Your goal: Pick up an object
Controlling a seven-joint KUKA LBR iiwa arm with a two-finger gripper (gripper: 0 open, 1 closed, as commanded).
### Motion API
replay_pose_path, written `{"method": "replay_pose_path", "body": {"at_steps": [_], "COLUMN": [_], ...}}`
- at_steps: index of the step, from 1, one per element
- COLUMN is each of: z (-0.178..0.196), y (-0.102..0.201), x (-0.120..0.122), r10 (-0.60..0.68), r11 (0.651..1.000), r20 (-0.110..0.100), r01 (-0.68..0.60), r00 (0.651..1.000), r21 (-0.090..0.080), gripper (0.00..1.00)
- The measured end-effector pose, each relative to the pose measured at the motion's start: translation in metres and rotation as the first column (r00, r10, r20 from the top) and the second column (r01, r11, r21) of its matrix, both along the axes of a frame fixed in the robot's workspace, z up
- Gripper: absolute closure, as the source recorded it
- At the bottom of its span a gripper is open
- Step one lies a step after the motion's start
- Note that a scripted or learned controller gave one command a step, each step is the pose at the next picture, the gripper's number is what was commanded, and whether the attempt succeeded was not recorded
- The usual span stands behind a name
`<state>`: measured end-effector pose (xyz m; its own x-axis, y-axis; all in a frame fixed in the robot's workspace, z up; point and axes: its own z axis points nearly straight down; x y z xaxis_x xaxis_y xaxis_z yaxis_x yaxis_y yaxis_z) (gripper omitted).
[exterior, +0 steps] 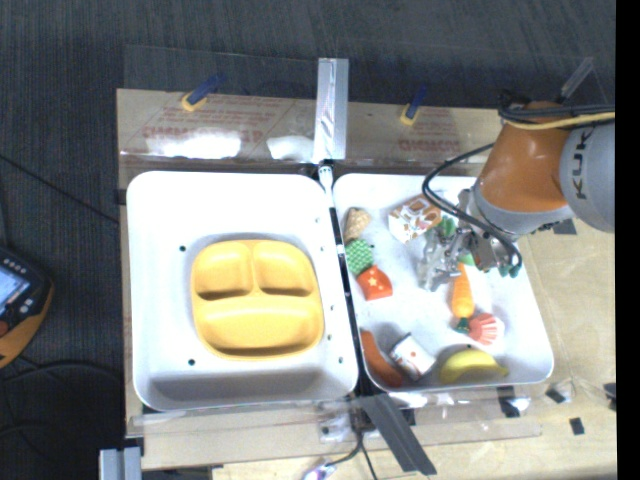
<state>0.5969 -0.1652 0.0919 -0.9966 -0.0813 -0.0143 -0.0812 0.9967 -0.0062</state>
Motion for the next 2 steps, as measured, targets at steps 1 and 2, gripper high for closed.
{"method": "replay_pose_path", "body": {"at_steps": [1, 2], "z": [0.001, 0.001], "y": [0.022, 0.025], "x": [-0.033, -0.059], "r10": [-0.021, -0.015], "r11": [1.000, 1.000], "r20": [0.005, 0.009], "r01": [0.021, 0.015], "r00": [1.000, 1.000], "r21": [0.002, 0.000], "gripper": [0.00, 0.00]}}
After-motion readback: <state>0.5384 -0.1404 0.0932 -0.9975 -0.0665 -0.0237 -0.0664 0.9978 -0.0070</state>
